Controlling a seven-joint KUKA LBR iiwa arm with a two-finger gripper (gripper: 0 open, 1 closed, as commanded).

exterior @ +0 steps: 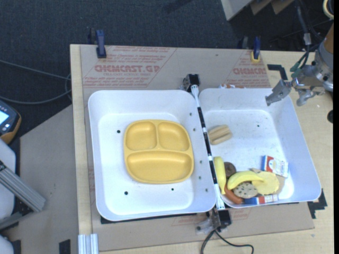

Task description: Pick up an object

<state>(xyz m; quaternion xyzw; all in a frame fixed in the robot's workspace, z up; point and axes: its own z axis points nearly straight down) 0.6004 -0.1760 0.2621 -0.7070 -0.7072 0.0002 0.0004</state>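
Nearest me, front corner of the right shallow white bin [296, 142]: a pile with a yellow plastic banana [249, 179], a brown cookie-like disc [229, 169] and a small red-white-blue carton [274, 166], all touching or overlapping. Further back, a tan bread-roll-shaped block [219, 134] lies alone by the divider. Left shallow white bin [100, 142] holds a yellow three-compartment plastic tray [158, 151]. Far right, I see the arm's jaws [290, 91] spread open over the right bin's back rim, gripping nothing. Bench [159, 70] carries both bins.
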